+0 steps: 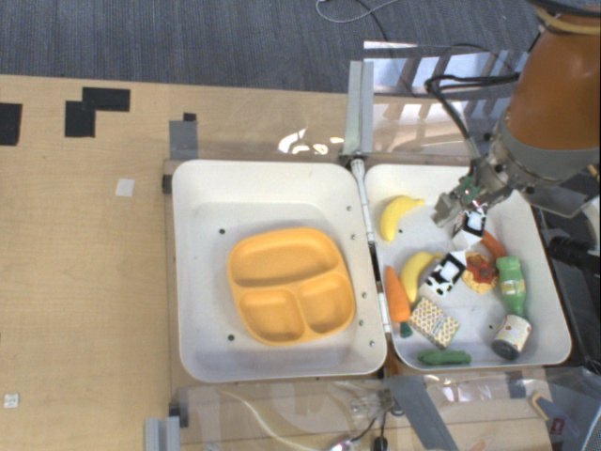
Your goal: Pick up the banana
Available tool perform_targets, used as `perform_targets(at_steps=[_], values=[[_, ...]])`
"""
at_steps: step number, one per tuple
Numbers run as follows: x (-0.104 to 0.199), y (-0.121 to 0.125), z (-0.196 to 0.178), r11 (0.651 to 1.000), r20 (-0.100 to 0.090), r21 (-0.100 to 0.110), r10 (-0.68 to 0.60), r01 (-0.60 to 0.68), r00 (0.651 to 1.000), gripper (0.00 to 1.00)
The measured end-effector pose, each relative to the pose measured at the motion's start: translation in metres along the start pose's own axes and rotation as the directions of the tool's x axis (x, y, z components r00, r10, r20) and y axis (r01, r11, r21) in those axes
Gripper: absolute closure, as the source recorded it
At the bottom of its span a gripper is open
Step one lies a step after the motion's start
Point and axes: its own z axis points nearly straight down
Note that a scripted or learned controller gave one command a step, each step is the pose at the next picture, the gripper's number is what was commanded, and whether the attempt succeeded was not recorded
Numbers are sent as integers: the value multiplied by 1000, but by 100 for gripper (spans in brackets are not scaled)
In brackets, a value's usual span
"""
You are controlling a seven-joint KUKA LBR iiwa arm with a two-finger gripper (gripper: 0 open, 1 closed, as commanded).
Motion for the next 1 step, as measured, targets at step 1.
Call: perform_targets(at_steps=[1], values=[[0, 0, 0, 1000, -1, 1, 0, 0, 1000, 0]])
